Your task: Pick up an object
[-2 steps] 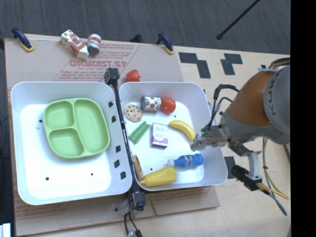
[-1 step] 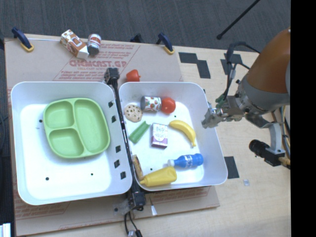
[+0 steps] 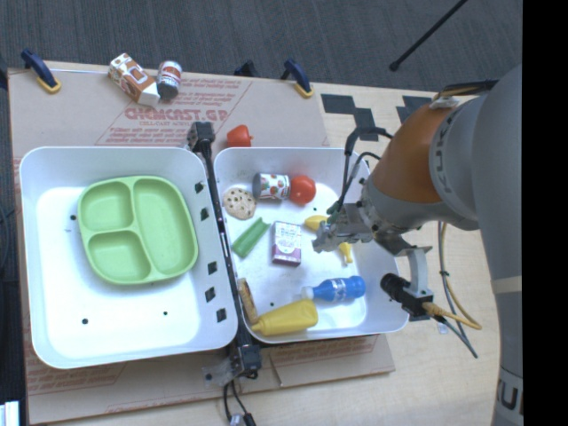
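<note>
My gripper (image 3: 332,238) hangs low in the right bin (image 3: 377,322), near its right wall. It sits over a small yellow object (image 3: 316,224) whose ends stick out on the gripper's left and lower right. Just left of it lies a purple box (image 3: 286,243). A blue bottle (image 3: 340,289) and a yellow squeeze bottle (image 3: 286,318) lie nearer the front. A green stick (image 3: 249,237), a cookie (image 3: 238,202), a small can (image 3: 272,185) and a red ball (image 3: 303,189) lie toward the back.
The left bin (image 3: 53,327) holds a green divided plate (image 3: 138,229). Behind the bins, on the cardboard, lie a red object (image 3: 238,136), a small carton (image 3: 131,76) and a can (image 3: 169,78). The arm's grey body (image 3: 444,167) overhangs the right bin's right edge.
</note>
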`<state>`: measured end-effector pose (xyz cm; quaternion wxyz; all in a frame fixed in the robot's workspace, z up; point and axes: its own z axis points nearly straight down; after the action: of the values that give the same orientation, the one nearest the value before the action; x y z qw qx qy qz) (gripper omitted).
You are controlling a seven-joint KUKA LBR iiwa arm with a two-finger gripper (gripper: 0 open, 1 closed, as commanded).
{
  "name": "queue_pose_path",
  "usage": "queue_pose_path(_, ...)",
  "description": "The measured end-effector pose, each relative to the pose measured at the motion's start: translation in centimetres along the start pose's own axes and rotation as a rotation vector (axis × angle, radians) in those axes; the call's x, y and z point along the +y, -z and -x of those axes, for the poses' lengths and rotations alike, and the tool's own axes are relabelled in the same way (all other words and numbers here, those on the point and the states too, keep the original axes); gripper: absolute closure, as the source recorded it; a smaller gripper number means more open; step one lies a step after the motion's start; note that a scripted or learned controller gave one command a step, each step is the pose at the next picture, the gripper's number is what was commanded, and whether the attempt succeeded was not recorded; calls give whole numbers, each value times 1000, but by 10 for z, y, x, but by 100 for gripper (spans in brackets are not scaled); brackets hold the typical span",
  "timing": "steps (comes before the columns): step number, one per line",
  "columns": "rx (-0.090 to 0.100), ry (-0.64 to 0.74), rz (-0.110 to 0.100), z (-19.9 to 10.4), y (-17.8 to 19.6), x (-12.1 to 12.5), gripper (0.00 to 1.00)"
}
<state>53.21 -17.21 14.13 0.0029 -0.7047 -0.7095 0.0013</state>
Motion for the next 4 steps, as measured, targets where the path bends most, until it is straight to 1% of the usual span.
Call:
queue_pose_path(1, -1, 0, 1, 14, -50, -56, 100)
queue_pose_path(2, -4, 0, 9, -7, 124, -55, 100)
queue_pose_path(3, -3, -1, 3, 39, 50, 18, 100)
queue_pose_path(4, -3, -1, 4, 39, 50, 18, 0)
